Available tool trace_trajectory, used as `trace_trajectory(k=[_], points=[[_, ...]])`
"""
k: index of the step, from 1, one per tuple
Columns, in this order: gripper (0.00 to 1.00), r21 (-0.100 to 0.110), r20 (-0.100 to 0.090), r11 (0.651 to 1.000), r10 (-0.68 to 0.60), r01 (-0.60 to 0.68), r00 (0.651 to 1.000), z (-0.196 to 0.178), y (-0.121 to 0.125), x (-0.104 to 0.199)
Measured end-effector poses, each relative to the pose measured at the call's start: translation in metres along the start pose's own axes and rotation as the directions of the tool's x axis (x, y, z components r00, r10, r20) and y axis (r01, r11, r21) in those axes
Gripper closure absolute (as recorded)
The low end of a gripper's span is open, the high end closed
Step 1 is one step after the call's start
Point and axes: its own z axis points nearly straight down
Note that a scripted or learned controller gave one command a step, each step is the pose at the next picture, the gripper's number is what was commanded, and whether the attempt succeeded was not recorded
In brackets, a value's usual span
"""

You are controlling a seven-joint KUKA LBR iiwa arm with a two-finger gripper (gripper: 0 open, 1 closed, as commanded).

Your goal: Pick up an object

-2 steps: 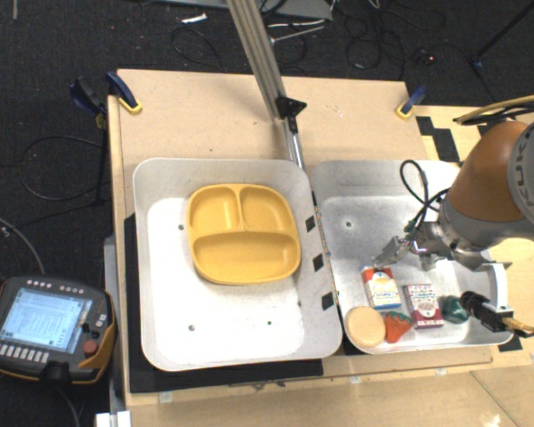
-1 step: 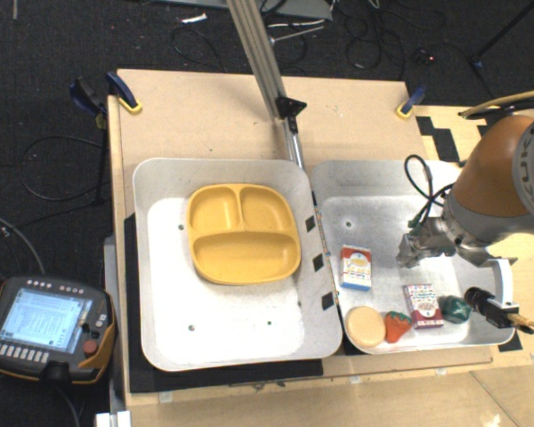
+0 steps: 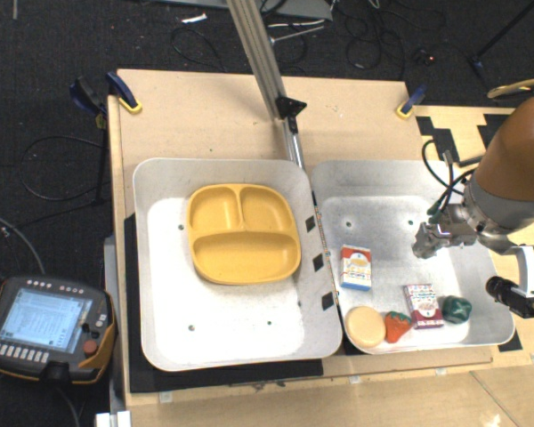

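- While the arm reaches in from three o'clock, its gripper (image 3: pixel 424 241) hangs over the right bin (image 3: pixel 374 205), holding nothing; whether it is wide or narrow cannot be told.
- Candidates cluster toward the bin's six o'clock: a small carton (image 3: pixel 356 268), a second carton (image 3: pixel 423 305), a round cream piece (image 3: pixel 366 326), a red strawberry (image 3: pixel 397 326), a green item (image 3: pixel 457 310).
- Judged stage: approach. Next comes choosing one and descending squarely.
- At nine o'clock, a yellow tray (image 3: pixel 244 234) sits in the left bin (image 3: pixel 160 265).
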Motion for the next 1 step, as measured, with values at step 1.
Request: trace_trajectory(k=[1], points=[[1.00,0.001,0.000,1.000,-0.003,0.003,1.000,-0.0430,0.0037,-0.0034]])
